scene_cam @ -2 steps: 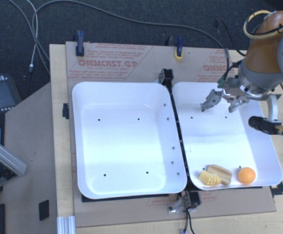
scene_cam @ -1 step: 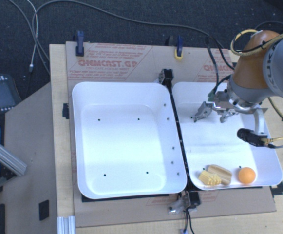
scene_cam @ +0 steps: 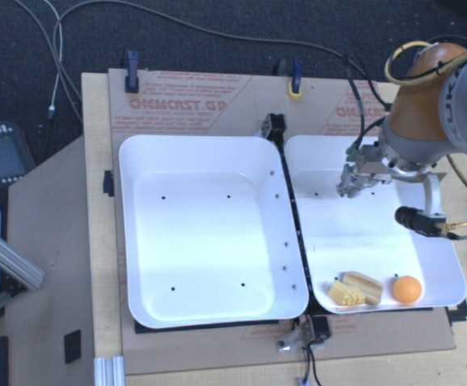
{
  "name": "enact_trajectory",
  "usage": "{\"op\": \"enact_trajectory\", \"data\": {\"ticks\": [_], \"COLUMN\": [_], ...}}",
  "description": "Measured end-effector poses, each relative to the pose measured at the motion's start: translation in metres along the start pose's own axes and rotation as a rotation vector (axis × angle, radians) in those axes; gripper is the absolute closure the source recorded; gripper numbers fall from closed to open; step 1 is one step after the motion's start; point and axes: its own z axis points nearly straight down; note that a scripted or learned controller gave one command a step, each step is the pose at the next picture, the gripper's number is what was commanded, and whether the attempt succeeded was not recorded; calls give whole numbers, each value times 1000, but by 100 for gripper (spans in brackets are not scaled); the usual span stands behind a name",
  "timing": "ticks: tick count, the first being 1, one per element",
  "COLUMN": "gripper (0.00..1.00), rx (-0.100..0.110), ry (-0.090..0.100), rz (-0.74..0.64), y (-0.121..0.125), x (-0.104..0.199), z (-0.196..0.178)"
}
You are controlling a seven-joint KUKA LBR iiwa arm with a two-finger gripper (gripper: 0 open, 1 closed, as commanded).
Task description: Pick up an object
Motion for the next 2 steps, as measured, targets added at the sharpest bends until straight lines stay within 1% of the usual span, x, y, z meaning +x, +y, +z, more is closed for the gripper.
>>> {"op": "enact_trajectory", "data": {"ticks": [1, 2], "gripper": [100, 100], "rx": [-2, -4], "ry": [0, 0], "rz": [-1, 0], "y": [-1, -1], "x": [10, 7], "z": [-49, -112]}}
